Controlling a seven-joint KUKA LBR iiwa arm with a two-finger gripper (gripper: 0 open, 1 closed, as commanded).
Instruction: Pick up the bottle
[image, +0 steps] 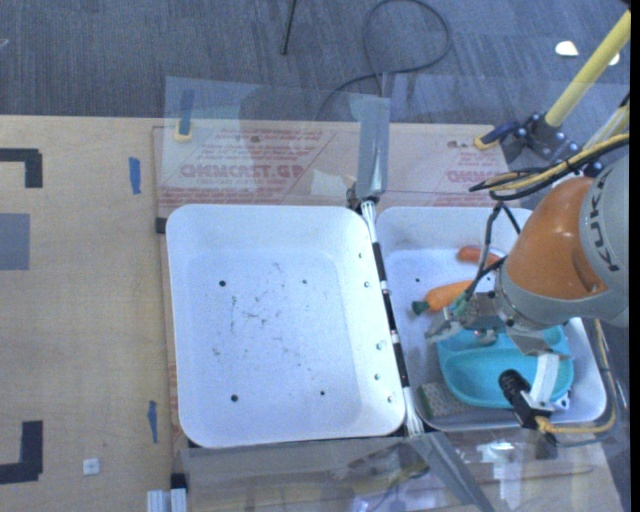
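Where claw (463, 322) hovers over right bin (430, 222), spread untellable: probable bottle (447, 294), orange, just beside at eleven o'clock, axis eight-to-two.

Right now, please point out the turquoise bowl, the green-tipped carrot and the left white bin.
turquoise bowl (476, 381), camera view, on its near inner wall.
green-tipped carrot (448, 294), camera view, on the middle of its orange body.
left white bin (270, 330), camera view, on its bare floor.
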